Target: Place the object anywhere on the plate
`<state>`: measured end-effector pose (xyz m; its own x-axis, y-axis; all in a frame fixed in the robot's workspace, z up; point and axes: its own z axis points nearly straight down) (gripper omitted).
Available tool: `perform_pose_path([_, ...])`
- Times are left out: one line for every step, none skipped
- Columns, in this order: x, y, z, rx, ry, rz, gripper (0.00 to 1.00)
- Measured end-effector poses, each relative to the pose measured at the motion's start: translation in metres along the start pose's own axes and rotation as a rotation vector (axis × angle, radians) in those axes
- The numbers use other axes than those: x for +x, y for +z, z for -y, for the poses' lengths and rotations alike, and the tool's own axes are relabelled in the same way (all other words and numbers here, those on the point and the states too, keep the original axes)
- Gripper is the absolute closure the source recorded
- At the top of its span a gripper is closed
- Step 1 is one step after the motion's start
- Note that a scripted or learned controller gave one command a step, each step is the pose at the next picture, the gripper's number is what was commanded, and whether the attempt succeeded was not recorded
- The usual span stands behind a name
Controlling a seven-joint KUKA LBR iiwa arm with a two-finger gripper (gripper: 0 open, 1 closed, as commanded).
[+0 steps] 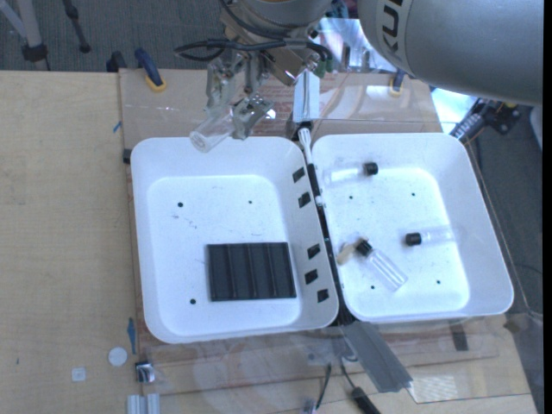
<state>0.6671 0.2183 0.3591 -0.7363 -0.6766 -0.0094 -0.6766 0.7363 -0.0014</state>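
1. The pincer [235, 115] is clenched on a clear vial [210, 133], above the left bin's [155, 175] far rim.
2. The arm [448, 24] reaches in from upper right.
3. The dark ribbed plate [251, 271] lies in the left bin.

the table [60, 231] is showing pale, matt wood with a faint grain. both bins, left [155, 166] and right [483, 205], are looking like smooth white plastic with a soft sheen. the plate [250, 271] is appearing as dark, matt, ribbed plastic. three vials [384, 266] in the right bin are looking like clear, glossy material with black caps. the arm [466, 24] is showing smooth grey metal with an orange band.
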Motion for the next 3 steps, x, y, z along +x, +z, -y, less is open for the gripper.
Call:
perform_pose_path([0.001, 0.079, -0.001, -0.005, -0.289, -0.006, 1.0])
perform_pose_path([0.002, 0.064, 0.001, 0.0, -0.371, 0.001, 1.0])
perform_pose_path([0.001, 0.059, 0.0, -0.001, -0.485, 0.001, 1.0])
